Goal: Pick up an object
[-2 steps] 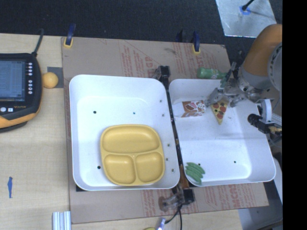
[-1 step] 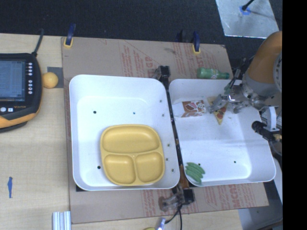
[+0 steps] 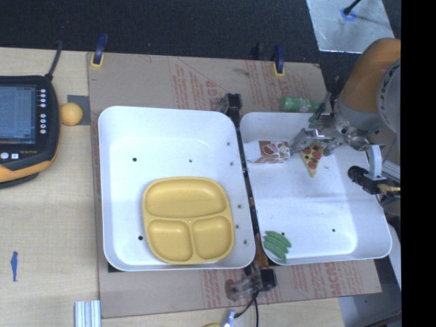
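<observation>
The arm (image 3: 371, 80) reaches in from the right over the far end of the right bin (image 3: 340, 240), and its gripper (image 3: 315, 140) hangs above the bin's upper middle. A pizza slice (image 3: 312, 159), a small wedge with red dots, sits directly under the gripper tips, its broad end touching or tucked between them and its point aimed toward the near side; the view does not settle whether the gripper is clenched on the slice or released above it, so I cannot tell. Just to the left of the slice, near the wall shared by the two bins, lies a flat red-and-white packet (image 3: 272, 151). A green pod (image 3: 276, 244) rests in the right bin's near left corner, well apart from the gripper. The left bin (image 3: 129, 142) holds a yellow divided plate (image 3: 189, 219) in its near half. On the worktop (image 3: 41, 251) at the far left sit a pendant (image 3: 24, 129) and a yellow ball (image 3: 71, 113).
</observation>
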Robot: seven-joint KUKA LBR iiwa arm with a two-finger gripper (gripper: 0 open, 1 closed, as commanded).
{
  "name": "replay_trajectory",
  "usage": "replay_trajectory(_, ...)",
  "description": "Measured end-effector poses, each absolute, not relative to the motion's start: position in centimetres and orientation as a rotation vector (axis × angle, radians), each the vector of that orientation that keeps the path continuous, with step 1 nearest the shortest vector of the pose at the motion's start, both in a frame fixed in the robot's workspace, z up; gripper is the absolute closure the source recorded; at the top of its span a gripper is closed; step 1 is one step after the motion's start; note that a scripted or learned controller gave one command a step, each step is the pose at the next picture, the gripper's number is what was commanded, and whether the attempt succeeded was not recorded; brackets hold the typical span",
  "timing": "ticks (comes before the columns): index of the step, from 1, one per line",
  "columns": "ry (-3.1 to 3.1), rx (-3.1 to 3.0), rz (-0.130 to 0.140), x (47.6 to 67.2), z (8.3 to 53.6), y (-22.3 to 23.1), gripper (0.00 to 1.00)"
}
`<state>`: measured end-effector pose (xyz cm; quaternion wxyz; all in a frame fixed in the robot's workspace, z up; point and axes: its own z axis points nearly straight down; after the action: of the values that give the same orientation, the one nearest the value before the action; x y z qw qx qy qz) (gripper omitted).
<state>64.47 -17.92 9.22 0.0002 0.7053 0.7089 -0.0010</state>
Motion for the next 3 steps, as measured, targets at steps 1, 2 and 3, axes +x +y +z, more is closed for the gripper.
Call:
replay_trajectory(1,2.227,2.214,-0.003,64.6,10.5,-18.1,1.0)
replay_trajectory(2,2.22,2.213,0.0,60.8,9.6,-16.6,1.0)
replay_trajectory(3,2.219,2.214,-0.001,60.8,9.5,-16.6,0.0)
